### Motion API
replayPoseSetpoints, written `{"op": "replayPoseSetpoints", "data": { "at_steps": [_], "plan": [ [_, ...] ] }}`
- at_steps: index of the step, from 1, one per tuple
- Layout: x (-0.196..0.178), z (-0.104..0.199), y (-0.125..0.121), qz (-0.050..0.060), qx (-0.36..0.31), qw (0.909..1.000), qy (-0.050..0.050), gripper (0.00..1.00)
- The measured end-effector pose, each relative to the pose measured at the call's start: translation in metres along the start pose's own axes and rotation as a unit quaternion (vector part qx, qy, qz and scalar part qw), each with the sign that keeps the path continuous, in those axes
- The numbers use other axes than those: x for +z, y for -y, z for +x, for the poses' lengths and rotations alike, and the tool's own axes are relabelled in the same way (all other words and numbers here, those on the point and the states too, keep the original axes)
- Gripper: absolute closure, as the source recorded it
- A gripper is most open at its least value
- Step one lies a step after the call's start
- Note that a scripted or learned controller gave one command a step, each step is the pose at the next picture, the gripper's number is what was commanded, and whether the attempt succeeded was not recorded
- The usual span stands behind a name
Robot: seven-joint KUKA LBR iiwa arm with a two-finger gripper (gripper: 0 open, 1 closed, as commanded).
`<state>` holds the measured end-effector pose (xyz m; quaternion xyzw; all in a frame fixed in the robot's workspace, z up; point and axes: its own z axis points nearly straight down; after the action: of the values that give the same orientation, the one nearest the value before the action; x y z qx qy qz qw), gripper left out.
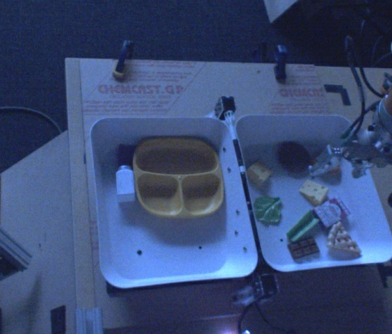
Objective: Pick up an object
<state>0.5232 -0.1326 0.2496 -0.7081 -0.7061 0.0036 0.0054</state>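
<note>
Grey arm [390,127] reaches leftward low over the right bin [371,207], its end effector [323,164] spread, gripping nothing.

Faded red lettering on the bench board [156,83] behind the bins seems to read "CHEMCAST GP"; repeated at right, illegible.

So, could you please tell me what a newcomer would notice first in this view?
Probably the yellow divided tray sitting in the left bin, with a small white bottle beside it. Next, the scatter of toy food in the right bin, where the end effector sits low beside a dark round piece.
</note>
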Motion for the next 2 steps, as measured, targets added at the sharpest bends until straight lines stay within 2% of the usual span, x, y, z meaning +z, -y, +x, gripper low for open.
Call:
{"op": "replayPoseSetpoints", "data": {
  "at_steps": [1, 2],
  "plan": [
    [-0.006, 0.000, -0.002, -0.006, -0.001, 1.0000, 0.001, 0.00],
    [0.057, -0.001, 0.001, -0.003, -0.001, 1.0000, 0.000, 0.00]
  ]
}}
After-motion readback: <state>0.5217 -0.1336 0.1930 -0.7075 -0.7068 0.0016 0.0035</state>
